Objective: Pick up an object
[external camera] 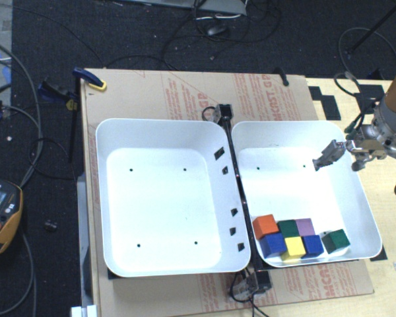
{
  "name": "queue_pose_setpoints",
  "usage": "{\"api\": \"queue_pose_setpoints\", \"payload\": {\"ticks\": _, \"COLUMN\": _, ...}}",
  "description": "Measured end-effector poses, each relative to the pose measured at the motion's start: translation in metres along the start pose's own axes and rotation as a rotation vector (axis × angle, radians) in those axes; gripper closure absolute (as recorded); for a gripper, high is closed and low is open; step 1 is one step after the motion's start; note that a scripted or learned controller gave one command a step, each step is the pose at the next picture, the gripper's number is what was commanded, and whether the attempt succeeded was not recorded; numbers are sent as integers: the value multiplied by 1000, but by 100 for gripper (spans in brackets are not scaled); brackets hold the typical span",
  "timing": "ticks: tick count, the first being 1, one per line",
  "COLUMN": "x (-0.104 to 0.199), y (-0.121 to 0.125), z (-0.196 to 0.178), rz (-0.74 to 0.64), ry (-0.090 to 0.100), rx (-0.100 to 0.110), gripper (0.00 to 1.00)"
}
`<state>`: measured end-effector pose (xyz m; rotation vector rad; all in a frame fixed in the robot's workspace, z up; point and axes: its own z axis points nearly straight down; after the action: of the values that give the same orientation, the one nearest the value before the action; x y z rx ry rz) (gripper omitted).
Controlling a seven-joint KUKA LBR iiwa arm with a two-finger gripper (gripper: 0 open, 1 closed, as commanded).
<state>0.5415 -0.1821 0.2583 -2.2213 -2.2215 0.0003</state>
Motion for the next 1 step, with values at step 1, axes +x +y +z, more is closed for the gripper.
{"api": "queue_pose_setpoints", "payload": {"ticks": 1, "x": -12, "y": 111, "z": 45, "rz": -3, "ry": 0, "rx": 1, "gripper": 0}}
